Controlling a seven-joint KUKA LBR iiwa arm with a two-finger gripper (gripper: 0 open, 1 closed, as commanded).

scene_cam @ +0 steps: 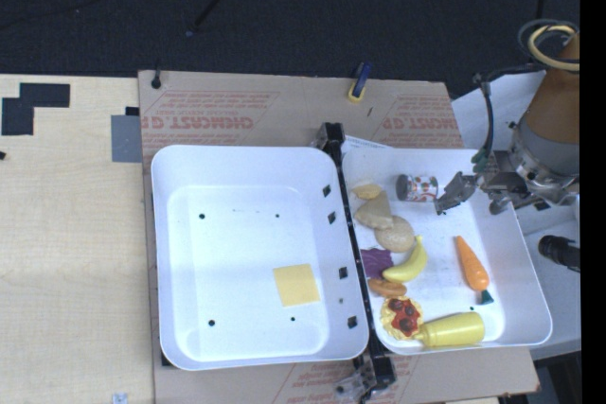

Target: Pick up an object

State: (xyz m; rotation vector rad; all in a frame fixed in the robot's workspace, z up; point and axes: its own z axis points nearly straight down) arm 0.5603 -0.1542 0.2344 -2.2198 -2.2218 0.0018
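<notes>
A yellow cheese slice (296,285) lies flat in the left bin (189,167). The right bin (530,298) holds a banana (408,263), carrot (472,264), mustard bottle (453,329), small can (417,187) and other toy foods.

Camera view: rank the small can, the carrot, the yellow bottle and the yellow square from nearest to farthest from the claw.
From the claw:
1. small can, just left of it
2. carrot, below it
3. yellow bottle, right bin's near edge
4. yellow square, in the left bin

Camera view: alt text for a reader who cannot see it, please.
A grey arm's gripper hovers over the right bin, near a small can, banana, carrot and yellow bottle. The left bin holds a yellow slice.
</notes>
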